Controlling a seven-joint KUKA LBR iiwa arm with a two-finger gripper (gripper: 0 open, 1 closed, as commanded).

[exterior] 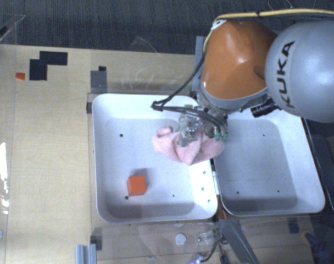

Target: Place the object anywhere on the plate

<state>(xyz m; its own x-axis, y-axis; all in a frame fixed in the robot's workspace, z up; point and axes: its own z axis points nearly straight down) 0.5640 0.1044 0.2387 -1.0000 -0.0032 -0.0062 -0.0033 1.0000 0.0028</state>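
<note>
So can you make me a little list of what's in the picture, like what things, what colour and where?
arm: grey with an orange band, reaching in from the right
gripper: over the pink cloth, at the left bin's right side
pink cloth: crumpled, under the gripper; held or not, cannot tell
orange block: lying in the left bin, near its front, apart from the cloth
left bin: white, shallow
right bin: white, shallow

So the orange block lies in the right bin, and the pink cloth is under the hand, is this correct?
Not quite. The camera view shows the orange block in the left bin, not the right one. The pink cloth is indeed under the hand.
</note>
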